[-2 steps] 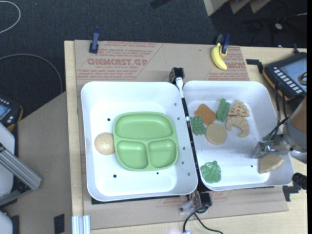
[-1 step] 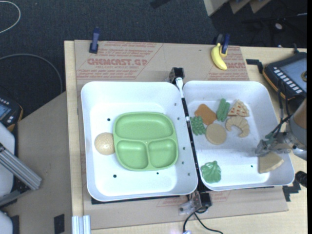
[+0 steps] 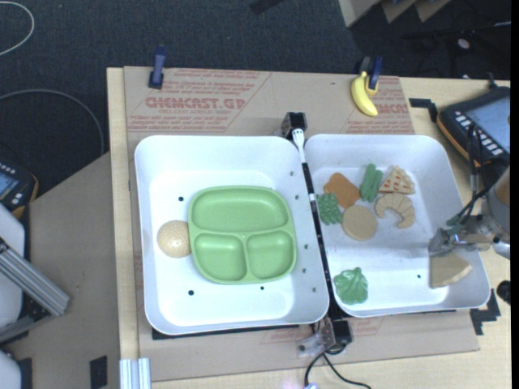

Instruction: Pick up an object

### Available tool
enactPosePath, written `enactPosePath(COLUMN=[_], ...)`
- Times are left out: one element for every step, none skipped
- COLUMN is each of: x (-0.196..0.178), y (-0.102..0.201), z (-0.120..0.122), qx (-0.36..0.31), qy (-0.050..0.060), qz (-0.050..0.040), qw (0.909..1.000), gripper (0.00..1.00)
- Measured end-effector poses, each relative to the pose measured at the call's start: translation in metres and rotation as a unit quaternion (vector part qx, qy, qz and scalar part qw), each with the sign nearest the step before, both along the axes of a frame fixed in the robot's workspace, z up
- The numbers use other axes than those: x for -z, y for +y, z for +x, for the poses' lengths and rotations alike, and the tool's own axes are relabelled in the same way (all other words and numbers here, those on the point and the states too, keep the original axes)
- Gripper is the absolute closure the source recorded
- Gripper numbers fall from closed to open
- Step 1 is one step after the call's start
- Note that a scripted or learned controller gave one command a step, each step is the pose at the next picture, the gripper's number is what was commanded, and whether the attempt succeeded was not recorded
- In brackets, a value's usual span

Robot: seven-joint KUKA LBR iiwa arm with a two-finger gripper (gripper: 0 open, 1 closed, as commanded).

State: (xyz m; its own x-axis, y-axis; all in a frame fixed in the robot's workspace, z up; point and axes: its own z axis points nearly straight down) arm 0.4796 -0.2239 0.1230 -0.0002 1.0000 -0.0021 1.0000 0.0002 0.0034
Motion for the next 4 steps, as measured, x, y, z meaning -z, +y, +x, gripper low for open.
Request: enactPosePath(x=[0.023, 0.039, 0.026, 0.008], y=[0.0, 0.001, 0.0, 0.0], z=[-0.001, -0.001, 0.0, 0.0], qx=[0.0, 0.0, 0.0, 0.0], qy=[0.003, 0.003, 0.001, 0.0], qz=[0.0017, 0.0028, 0.0002, -0.0001], qw=[1.0, 1.0, 1.0, 1.0], gripper=[1.0, 1.0, 1.0, 1.0])
